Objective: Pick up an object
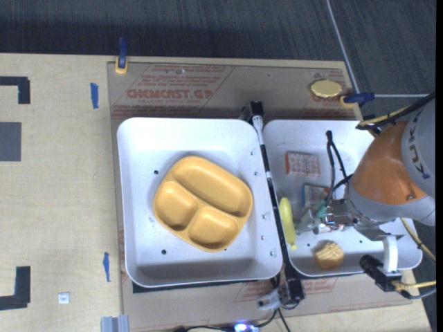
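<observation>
Hand [320, 215], grip state unreadable, hangs in right bin [408, 258] above a ridged tan lump [329, 254].

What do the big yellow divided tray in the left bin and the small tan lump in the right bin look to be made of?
Yellow tray: likely moulded plastic, smooth with a soft sheen and rounded compartments. Tan lump: matte and bumpy, perhaps foam or rubber toy food; too small to tell for sure.
</observation>
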`<control>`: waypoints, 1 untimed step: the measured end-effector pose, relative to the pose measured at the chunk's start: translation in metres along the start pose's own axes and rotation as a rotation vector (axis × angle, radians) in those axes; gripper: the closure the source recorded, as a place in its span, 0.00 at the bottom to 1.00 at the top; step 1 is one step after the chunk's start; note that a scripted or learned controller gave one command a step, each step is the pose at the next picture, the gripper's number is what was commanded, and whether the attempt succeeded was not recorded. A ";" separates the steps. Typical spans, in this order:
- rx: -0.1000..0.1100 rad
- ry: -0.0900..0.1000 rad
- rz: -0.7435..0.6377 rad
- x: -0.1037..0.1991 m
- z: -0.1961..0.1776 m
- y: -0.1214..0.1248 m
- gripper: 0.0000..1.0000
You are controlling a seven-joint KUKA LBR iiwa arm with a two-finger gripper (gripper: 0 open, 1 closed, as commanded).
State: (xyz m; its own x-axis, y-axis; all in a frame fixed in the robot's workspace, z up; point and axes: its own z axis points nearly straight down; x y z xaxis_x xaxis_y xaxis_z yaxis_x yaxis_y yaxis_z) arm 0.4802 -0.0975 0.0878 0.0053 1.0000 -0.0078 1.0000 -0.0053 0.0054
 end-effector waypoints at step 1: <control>-0.004 -0.002 0.000 0.000 -0.010 0.001 1.00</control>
State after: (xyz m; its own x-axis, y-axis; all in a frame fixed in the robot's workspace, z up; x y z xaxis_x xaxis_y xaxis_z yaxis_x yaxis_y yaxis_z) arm 0.4814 -0.0978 0.0976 0.0056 0.9999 -0.0094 0.9999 -0.0055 0.0094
